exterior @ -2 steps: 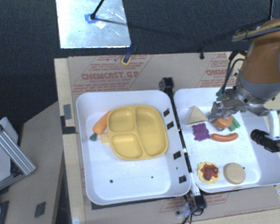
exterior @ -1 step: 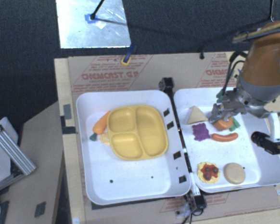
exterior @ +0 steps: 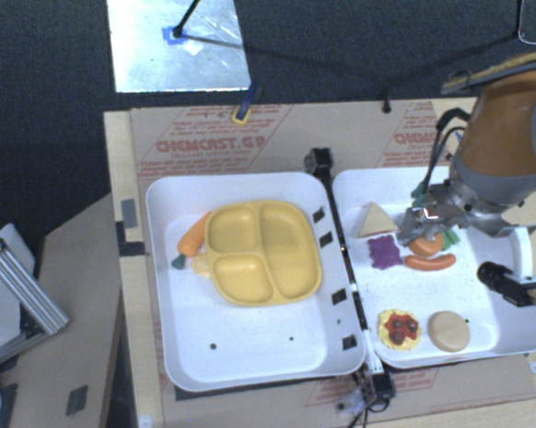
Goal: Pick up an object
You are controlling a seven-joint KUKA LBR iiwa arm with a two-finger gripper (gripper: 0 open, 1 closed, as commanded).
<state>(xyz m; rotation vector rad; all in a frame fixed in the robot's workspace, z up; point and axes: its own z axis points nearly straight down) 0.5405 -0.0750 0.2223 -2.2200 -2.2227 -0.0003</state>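
Orange and grey, the arm lowers its pincer [exterior: 427, 220] in the right bin [exterior: 513, 332], just right of the purple piece [exterior: 383, 251], over a small orange item [exterior: 427, 245]. We cannot tell its opening; we judge nothing lifted yet.

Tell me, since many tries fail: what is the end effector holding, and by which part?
Cannot be told: the end effector is down over the sausage.
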